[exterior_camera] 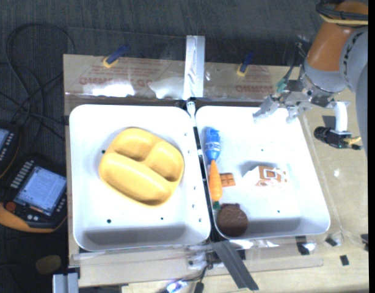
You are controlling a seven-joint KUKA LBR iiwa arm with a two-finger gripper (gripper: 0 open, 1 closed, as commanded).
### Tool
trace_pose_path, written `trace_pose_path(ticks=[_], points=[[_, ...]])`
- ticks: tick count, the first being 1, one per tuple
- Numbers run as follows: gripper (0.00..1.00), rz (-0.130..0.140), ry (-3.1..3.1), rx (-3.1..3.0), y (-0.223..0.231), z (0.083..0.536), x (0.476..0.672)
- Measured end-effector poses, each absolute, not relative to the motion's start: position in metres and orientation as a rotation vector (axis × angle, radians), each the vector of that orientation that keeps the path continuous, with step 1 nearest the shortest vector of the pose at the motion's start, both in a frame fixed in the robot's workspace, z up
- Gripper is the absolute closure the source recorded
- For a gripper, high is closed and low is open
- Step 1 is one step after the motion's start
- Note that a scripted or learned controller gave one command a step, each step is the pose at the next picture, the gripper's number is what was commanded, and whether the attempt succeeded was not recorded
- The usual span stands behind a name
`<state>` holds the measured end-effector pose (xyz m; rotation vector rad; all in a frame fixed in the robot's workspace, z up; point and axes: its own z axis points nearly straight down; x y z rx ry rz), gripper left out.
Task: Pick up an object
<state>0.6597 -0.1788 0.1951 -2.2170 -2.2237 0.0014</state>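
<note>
Two white bins: left bin point(83, 163) holds a big yellow bread-shaped obj point(141, 165). Right bin point(297, 163): blue bottle point(211, 143) & orange carrot point(214, 180) along left wall, brown round obj point(231, 218) at near-left corner, clear orange-print packet point(270, 176) mid, hard to make out. Gripper point(276, 108) above far rim, fingers spread, nothing between; arm cut off at right.

Bright, even light falls from above. The two white bins, left point(83, 163) and right point(297, 157), are nearly washed out, their walls hard to tell from their floors. Shadows are soft and short: a grey band lies along the near wall of each bin, and a faint one hugs the yellow object point(141, 165). Glare flares on the clear plastic sheet point(145, 78) at the far side. The dark floor point(114, 11) stays dim. The picture is slightly soft and grainy, with small things indistinct.
</note>
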Motion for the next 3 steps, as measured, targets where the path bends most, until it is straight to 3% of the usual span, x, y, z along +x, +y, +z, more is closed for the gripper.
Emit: trace_pose_path(ticks=[1,2,3], points=[[0.00,-0.011,-2.157,-2.296,-0.200,0.122,0.513],[0.00,-0.045,-2.223,-2.257,-0.209,0.109,0.577],[1.00,-0.059,-2.234,-2.267,-0.209,0.125,0.582]])
